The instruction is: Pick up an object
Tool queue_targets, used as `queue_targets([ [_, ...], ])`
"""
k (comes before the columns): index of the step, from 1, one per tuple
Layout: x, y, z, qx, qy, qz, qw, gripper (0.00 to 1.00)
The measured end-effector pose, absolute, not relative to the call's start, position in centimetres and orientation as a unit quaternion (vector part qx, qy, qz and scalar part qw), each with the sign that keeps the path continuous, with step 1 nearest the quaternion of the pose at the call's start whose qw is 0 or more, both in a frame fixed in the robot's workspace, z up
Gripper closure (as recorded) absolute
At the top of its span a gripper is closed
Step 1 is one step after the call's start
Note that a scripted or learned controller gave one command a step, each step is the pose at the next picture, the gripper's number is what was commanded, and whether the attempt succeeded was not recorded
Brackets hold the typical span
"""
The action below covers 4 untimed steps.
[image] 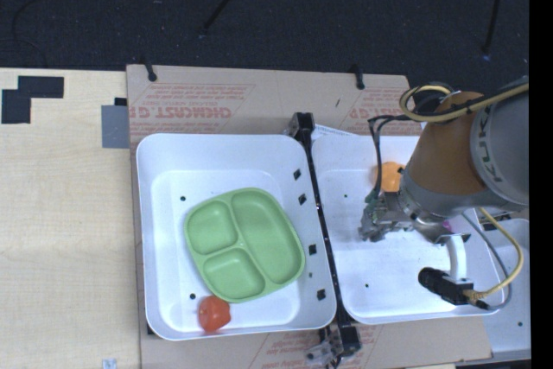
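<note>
My gripper [375, 225] hangs low over the right bin [363, 289], near its middle, under the orange band of the arm. An orange object [391, 176] lies in the right bin just behind the gripper, partly hidden by the wrist. The left bin [164, 160] holds a green divided plate [244, 244] and a red-orange object [214, 314] at its front edge. Nothing shows between the fingers.
A black divider [316, 220] runs between the two bins. Cardboard [251, 104] lies under and behind the bins. The wooden bench [60, 220] spreads to the left.
</note>
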State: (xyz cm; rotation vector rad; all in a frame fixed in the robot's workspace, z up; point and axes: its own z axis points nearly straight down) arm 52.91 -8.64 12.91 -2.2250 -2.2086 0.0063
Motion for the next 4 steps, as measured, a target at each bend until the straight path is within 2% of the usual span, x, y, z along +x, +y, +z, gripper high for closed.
queue_targets([
  [2, 52.1, -9.1, 21.8, -0.708, -0.706, -0.0005, -0.001, 1.00],
  [3, 52.2, -9.2, 24.6, -0.707, -0.707, -0.0002, 0.000, 1.00],
  [4, 53.6, -4.0, 23.3, -0.706, -0.708, 0.0007, 0.002, 1.00],
])
